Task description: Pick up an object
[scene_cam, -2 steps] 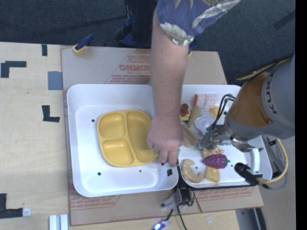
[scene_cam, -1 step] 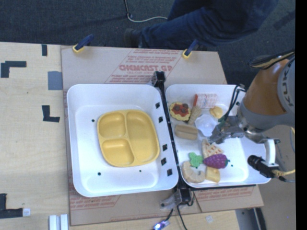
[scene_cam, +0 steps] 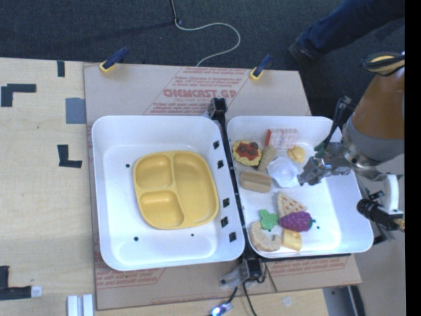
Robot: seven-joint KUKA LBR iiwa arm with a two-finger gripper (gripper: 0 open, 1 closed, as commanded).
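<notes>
Two white bins sit side by side on a cardboard sheet (scene_cam: 197, 91) laid over the bench. The left bin (scene_cam: 108, 196) holds a yellow plate (scene_cam: 175, 189) with three compartments, lying flat near the middle. The right bin (scene_cam: 342, 232) holds a scatter of toy food. Toward its far left is a small pizza (scene_cam: 248, 151), with a red-and-white packet (scene_cam: 281, 137) just beside it and a yellow piece (scene_cam: 297, 153) next to that. A tan roll (scene_cam: 255, 181) lies below the pizza, and a white cup-like piece (scene_cam: 283, 172) rests between the roll and the yellow piece. Nearer the front edge, a waffle wedge (scene_cam: 290, 205) touches a bunch of purple grapes (scene_cam: 296, 222), a green piece (scene_cam: 267, 218) lies just left of the grapes, and a pale cookie (scene_cam: 265, 237) and a cheese block (scene_cam: 292, 240) sit at the front rim. The arm (scene_cam: 381, 110) comes in from the right, orange band above grey wrist, and the gripper (scene_cam: 309, 175) hangs low over the right bin, just right of the white piece and above the waffle. How far apart it stands I cannot tell at this angle and blur, and no object is seen in it. Two clamps (scene_cam: 113, 59) pin the cardboard's far edge, and a thin cable (scene_cam: 197, 28) loops across the dark floor beyond.
</notes>
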